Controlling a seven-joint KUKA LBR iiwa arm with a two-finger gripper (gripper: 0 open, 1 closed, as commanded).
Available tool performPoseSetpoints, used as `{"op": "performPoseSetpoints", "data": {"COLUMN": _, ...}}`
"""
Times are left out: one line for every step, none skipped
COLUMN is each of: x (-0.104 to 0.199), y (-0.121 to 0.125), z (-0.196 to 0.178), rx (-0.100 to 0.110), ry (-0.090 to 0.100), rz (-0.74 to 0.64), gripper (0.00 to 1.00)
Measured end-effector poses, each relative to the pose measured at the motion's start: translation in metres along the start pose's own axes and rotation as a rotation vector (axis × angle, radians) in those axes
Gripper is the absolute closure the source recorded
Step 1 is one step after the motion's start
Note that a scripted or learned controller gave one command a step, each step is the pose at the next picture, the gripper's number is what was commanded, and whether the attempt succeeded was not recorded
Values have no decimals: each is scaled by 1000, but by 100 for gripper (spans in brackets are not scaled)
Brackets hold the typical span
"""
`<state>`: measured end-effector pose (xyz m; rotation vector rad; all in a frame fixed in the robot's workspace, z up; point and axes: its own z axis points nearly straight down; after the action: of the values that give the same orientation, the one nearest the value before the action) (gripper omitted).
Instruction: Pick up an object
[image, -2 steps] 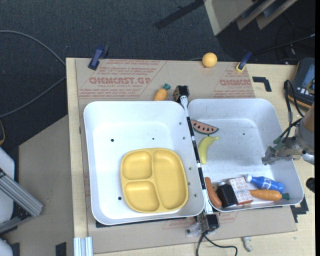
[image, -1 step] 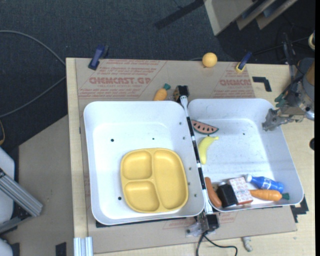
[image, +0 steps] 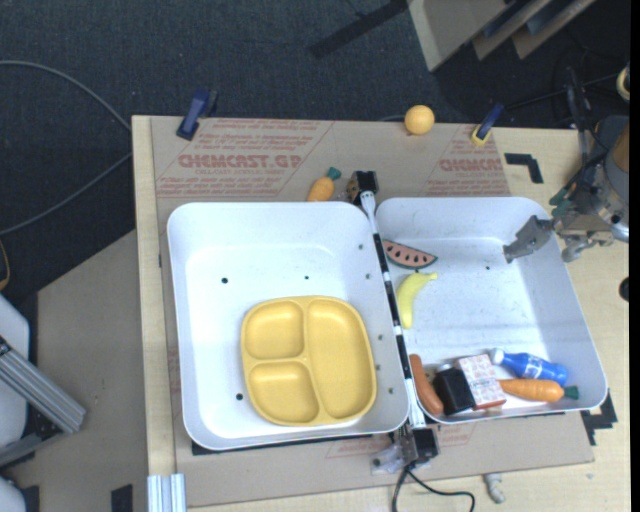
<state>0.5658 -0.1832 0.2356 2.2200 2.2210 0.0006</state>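
Observation:
The right bin (image: 560, 290) holds a watermelon slice (image: 410, 256) and a yellow banana (image: 413, 294) near its left wall. Along its front edge lie a sausage (image: 425, 386), a black and white box (image: 470, 384), a blue bottle (image: 535, 365) and a carrot (image: 534, 391). My gripper (image: 547, 246) hangs over the bin's back right corner, far from all of them. It is open, with nothing between its fingers.
The left bin (image: 200, 260) carries a yellow divided plate (image: 308, 358). Behind the bins on the board sit an orange ball (image: 419, 119), a small orange toy (image: 322, 187) and two blue clips (image: 195, 113).

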Motion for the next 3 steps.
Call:
{"op": "performPoseSetpoints", "data": {"x": 42, "y": 65, "z": 71, "rx": 1, "ry": 1, "rz": -2, "gripper": 0}}
{"op": "performPoseSetpoints", "data": {"x": 80, "y": 87, "z": 125, "rx": 4, "ry": 2, "rz": -1, "gripper": 0}}
{"op": "performPoseSetpoints", "data": {"x": 68, "y": -17, "z": 152, "rx": 4, "ry": 1, "rz": 2, "gripper": 0}}
